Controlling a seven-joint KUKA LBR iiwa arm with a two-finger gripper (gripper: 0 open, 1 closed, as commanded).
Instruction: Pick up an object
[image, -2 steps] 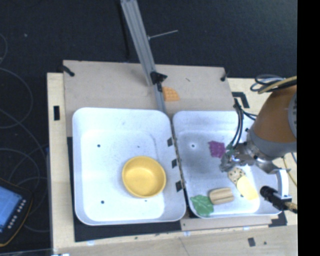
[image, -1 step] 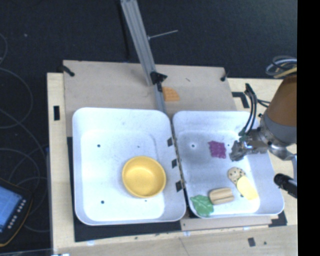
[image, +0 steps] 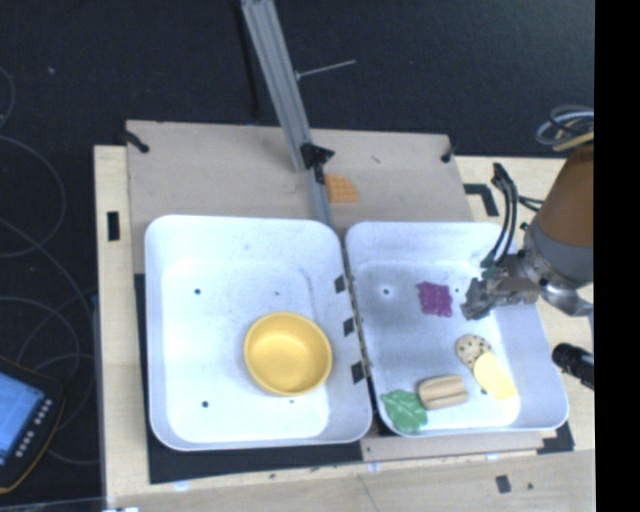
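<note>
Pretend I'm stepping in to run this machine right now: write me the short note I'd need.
Gripper: over the right bin, beside the purple piece, nothing visible between its fingers.
Right bin: purple piece mid-bin; speckled round piece touching the yellow piece; tan roll and green piece along the near edge.
Left bin: yellow bowl.
Done: nothing lifted yet.
Left: grasp and raise one object; the purple piece looks nearest.

- glossy yellow plastic-looking bowl (image: 288, 352)
- smooth white plastic-ish bins (image: 180, 300), a bit scuffed
- matt pale wood bench (image: 230, 170)
- brushed metal rail (image: 282, 85)
</note>
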